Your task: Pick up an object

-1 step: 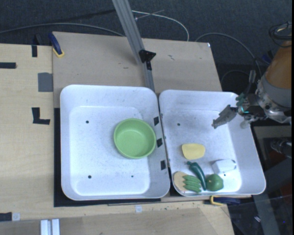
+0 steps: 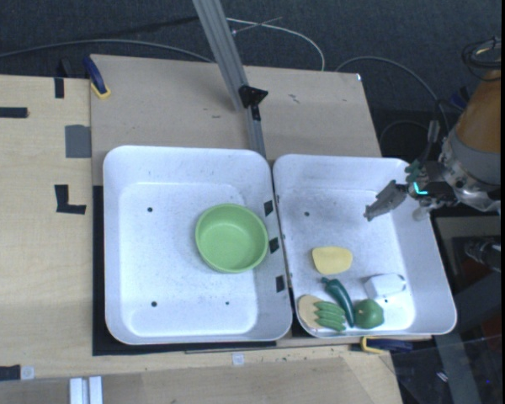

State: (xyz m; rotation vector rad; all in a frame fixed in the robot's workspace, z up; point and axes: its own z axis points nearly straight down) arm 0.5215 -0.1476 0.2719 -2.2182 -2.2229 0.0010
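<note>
Overhead, wooden bench on dark carpet — 2 white bins, hand spread, holding nothing.

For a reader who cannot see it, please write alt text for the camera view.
A gripper hovers open over the right white bin, holding nothing. Near that bin's front edge lie a yellow piece, a white object and green toy vegetables. The left bin holds a green bowl.
</note>
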